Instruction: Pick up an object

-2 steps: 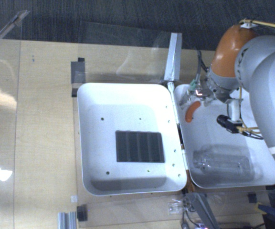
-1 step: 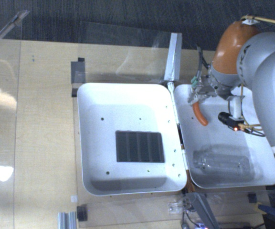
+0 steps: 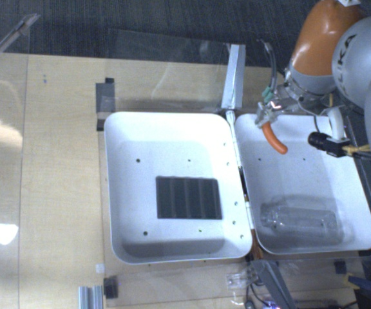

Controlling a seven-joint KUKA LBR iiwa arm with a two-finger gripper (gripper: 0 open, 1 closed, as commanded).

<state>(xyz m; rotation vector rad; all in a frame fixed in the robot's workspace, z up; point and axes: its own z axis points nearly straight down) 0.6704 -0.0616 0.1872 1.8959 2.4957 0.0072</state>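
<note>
Here the gripper (image 3: 267, 116) is clamped on the orange carrot (image 3: 275, 140) hanging beneath

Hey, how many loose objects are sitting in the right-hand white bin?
2. A small orange cylindrical piece lies near the right bin's far left corner, just below the gripper. A clear plastic bottle lies on its side near the front wall.

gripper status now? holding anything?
Gripper: shut on the orange object, which hangs from its fingers above the right bin.
</note>
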